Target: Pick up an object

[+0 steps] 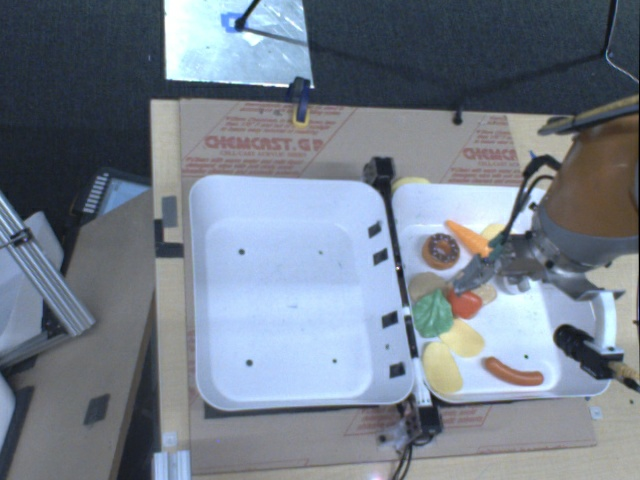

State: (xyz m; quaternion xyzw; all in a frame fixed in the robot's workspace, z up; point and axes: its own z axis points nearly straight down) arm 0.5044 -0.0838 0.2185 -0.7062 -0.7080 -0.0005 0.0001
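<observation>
Orange carrot (466, 236) lies with its long axis slanting down-right toward the hand (470, 280), whose state I cannot tell.

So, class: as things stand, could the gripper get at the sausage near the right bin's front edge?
Probably yes. The sausage lies alone on bare bin floor, nothing on top, and the gripper hangs over the same right bin.

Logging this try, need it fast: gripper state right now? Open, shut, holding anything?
Gripper: low in the right bin, over the red piece beside the green leafy piece; open or shut cannot be told.
</observation>
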